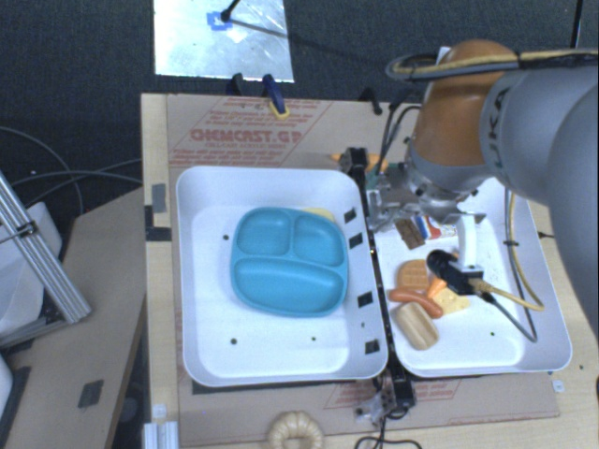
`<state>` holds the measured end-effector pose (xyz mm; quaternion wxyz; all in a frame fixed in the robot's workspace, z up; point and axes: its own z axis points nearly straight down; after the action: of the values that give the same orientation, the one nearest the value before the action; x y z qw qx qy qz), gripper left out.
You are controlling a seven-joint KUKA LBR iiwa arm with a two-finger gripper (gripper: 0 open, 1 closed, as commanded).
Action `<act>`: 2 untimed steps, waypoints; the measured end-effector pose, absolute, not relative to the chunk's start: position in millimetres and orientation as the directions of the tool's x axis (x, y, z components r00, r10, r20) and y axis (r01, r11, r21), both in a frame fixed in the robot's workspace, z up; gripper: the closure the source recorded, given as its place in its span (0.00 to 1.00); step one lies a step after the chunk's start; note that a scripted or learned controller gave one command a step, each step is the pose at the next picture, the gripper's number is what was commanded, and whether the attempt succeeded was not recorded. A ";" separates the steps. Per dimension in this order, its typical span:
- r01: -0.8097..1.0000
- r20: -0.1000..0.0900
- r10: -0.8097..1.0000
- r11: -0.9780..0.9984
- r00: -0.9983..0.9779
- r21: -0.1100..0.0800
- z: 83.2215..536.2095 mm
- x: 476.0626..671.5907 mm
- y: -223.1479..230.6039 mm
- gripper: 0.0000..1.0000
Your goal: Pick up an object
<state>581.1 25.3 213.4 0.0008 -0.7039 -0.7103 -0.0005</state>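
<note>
Here we are over the right bin (535,337), the arm (529,124) reaching in from three o'clock and the gripper (388,208) low at the bin's ten o'clock corner, tight against the wall it shares with the left bin (201,279). The wrist covers it from above, so whether it is open or closed I can't tell, and I can see nothing in its hold. The nearest candidate is a small brown block (409,233) just at its four o'clock, touching a red, white and blue piece (433,228). Further toward six o'clock sits a tight cluster: a round orange biscuit (413,274), an orange sausage (417,296), a tan bread roll (417,326) and a yellow wedge (456,301). Here's the danger: that close to the wall, a descent could catch the rim and close on air. The brown block lies flat, so it may skid away or drag its neighbour along. Go for the cluster and one nudge scatters the lot. The blue plate (288,260) in the left bin is too broad to grasp easily
</note>
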 end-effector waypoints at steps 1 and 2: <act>1.000 0.002 1.000 0.009 -0.009 0.002 213.4 580.9 83.5 1.00; 1.000 0.001 1.000 0.007 -0.007 0.002 233.9 569.3 105.1 1.00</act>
<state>569.3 105.1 233.9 -0.0001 -0.7046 -0.7096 -0.0011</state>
